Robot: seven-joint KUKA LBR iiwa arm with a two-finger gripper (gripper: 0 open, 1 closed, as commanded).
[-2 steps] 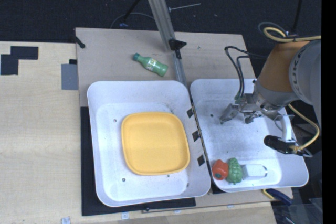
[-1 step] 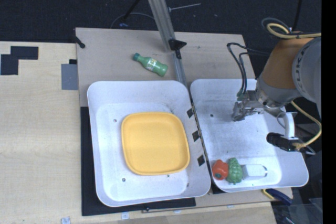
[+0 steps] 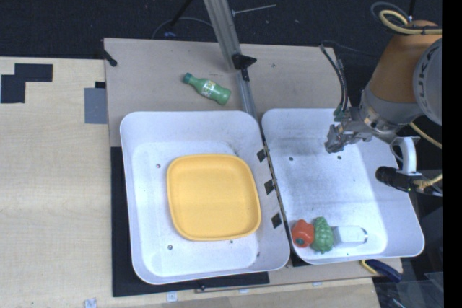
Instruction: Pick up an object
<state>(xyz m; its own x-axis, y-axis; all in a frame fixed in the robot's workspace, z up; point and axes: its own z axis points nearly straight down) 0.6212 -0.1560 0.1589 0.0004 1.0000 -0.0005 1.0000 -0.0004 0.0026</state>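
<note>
The claw hangs over the right bin's far edge; its grip can't be made out. The toys sit at the bin's near-left corner, diagonally across from the claw.

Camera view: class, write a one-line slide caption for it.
Gripper hovers over the right bin, far from its red and green toys; yellow plate fills the left bin.

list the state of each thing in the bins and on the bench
yellow plate: lying flat in the left bin
green bottle: on its side on the bench, outside the bins
red and green toy: resting at the near edge of the right bin
gripper: above the right bin's far part, holding nothing
</note>
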